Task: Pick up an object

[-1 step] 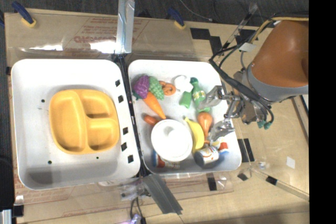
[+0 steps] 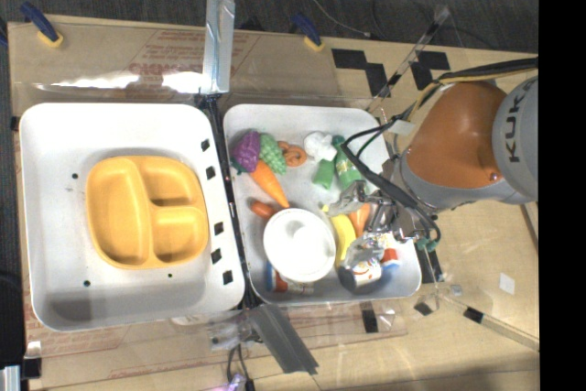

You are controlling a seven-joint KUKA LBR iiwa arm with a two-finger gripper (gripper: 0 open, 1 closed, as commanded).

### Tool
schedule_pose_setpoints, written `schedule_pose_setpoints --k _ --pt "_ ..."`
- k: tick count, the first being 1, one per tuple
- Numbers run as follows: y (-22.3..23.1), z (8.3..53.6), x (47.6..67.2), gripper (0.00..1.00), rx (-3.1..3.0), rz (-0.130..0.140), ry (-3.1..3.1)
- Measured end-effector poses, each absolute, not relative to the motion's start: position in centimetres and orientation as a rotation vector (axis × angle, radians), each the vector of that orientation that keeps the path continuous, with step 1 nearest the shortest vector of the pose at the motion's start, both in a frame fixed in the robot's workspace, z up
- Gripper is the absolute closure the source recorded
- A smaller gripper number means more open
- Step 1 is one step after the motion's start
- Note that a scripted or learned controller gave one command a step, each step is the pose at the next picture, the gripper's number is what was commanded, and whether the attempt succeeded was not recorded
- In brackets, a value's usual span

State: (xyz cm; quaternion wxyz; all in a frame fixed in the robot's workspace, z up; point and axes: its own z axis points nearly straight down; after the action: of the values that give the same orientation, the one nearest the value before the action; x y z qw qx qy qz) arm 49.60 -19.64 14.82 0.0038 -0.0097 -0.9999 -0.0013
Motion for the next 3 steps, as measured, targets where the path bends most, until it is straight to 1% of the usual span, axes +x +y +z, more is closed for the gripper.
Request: schedule_pose_setpoints --k 1,2,3 --pt "-20.9 9.5 51.6 0.00 -0.150 0.003 -3.143" --pt "-20.8 10.6 51.8 1.00 -0.137 0.004 -3.146" --pt "-21.0 25.0 58.7 1.00 -0.311 0.006 -3.141"
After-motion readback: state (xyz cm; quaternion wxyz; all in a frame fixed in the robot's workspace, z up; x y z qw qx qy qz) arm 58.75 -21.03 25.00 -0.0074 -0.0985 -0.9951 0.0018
